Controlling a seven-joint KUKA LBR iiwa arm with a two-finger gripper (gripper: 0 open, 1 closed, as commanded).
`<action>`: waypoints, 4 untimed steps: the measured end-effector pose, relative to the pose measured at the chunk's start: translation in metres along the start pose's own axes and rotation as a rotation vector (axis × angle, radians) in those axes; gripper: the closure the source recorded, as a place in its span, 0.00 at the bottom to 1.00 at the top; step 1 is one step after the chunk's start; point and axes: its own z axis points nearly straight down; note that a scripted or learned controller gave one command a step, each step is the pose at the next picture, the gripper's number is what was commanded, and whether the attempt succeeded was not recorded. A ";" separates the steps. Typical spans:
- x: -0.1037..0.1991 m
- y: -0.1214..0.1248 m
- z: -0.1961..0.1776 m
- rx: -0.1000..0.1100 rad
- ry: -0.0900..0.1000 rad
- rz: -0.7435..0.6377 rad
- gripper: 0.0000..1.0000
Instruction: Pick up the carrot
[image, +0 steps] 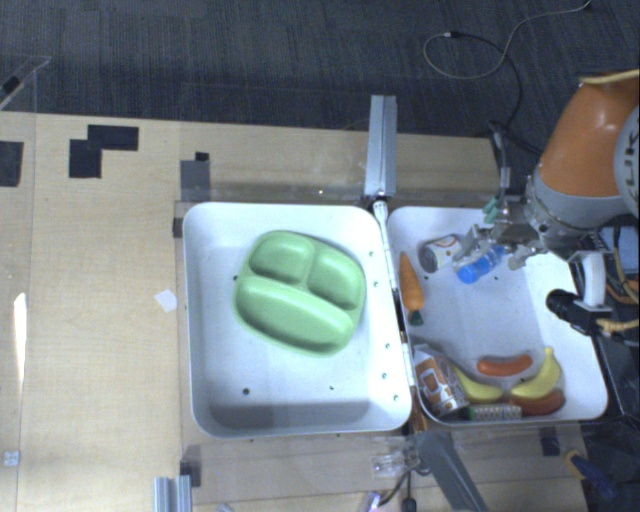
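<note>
While the carrot (410, 283) lies against the right bin's (590, 400) left wall, the claw (497, 245) hovers apart, state unclear. Carrot looks stiff, light, smooth; grip mid-body across its width.

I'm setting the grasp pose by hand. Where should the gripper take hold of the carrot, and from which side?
Probably its thick orange middle, coming straight down. The carrot lies flat and lengthwise tight against the right bin's left wall, so closing across its width looks cramped on that side.

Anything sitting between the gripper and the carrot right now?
Yes: in the camera view a small silver can lies between the gripper and the carrot.
</note>
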 end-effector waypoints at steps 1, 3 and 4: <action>0.006 -0.018 0.123 -0.003 0.000 -0.052 0.00; 0.002 -0.036 -0.080 -0.005 -0.002 -0.181 1.00; -0.012 -0.011 -0.178 -0.003 -0.001 0.018 1.00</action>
